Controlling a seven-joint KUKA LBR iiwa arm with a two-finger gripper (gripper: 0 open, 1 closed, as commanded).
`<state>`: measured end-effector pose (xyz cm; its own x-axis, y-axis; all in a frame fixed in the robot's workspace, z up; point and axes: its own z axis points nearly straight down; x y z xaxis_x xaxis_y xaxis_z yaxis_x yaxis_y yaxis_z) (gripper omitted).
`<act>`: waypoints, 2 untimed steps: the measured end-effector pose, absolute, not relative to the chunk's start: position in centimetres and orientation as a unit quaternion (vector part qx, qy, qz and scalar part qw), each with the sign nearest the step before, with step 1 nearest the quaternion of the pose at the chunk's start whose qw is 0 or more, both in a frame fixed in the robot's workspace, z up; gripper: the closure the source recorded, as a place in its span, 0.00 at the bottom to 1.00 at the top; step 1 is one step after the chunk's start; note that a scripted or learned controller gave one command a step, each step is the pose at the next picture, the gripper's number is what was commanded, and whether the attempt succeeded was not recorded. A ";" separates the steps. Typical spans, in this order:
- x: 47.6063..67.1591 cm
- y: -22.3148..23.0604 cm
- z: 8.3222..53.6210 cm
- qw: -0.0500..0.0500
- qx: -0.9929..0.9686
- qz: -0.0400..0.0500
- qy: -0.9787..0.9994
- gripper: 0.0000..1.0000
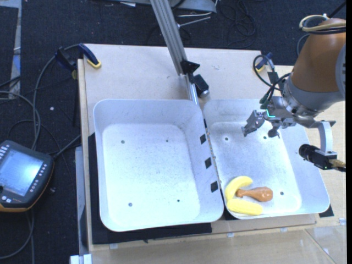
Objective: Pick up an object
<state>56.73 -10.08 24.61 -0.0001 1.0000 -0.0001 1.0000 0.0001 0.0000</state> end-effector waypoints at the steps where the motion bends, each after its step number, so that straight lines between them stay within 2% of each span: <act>1: 56.7 -10.1 24.6 0.000 0.707 0.000 0.707 0.00; 2: 56.1 -9.7 20.1 -0.002 0.707 -0.001 0.707 0.00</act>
<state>56.13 -9.71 20.14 -0.0003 1.0000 0.0004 1.0000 0.0003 -0.0039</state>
